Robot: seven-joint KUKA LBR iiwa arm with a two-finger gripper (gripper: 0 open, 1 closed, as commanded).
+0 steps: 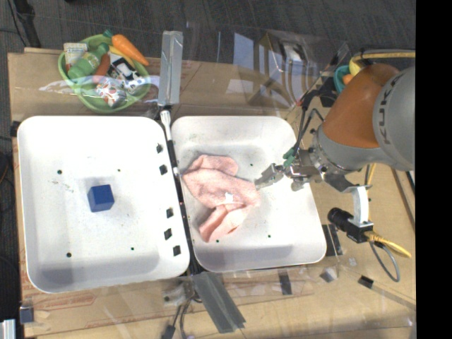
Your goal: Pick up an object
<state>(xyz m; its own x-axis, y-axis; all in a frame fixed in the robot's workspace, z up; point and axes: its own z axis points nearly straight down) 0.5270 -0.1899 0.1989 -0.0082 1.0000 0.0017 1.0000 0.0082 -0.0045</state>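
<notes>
A crumpled pink cloth (219, 193) lies in the left half of the right bin (282, 129). A small blue cube (101, 197) sits on the floor of the left bin (42, 129), left of its middle. My gripper (263, 180) reaches in from the right, low over the right bin, and its tip meets the right edge of the pink cloth. The cloth rests flat on the bin floor and none of it is lifted. The grey arm with its orange band (357, 115) stands over the bin's right rim.
A green bowl (106, 103) full of toy food, with an orange carrot on top, stands on the bench behind the left bin. A row of black clips (169, 189) runs along the divide between the bins. Cables trail off at the right.
</notes>
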